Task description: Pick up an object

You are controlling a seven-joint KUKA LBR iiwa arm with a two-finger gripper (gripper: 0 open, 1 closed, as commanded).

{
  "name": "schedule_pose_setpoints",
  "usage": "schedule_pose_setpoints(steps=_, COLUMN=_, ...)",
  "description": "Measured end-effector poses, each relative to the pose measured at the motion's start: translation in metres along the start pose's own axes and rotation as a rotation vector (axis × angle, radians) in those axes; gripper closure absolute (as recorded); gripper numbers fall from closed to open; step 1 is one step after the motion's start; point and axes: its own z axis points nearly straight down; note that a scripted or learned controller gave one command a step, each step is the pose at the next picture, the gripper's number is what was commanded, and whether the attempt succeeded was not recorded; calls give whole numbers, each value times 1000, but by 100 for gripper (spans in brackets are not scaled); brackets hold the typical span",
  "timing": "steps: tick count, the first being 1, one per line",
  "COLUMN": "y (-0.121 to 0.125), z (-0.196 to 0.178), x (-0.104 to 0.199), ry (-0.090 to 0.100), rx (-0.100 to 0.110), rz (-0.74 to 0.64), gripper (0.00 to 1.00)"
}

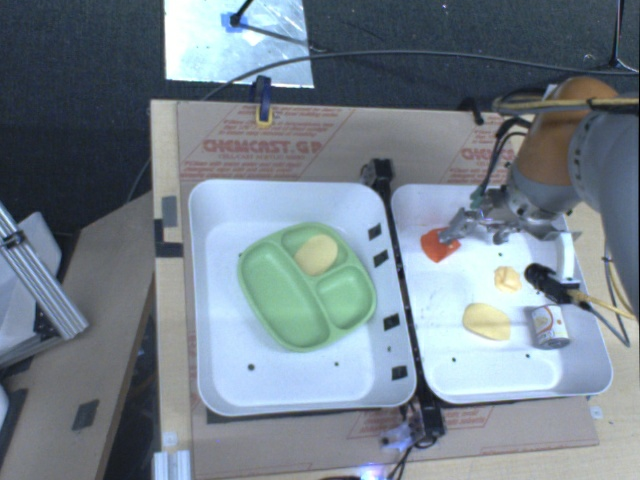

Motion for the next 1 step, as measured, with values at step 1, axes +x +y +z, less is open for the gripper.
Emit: schedule_pose_setpoints(steps=1, y=4, z=-15, x=0, ry=-3, rx=-14, rz=-3, gripper=100)
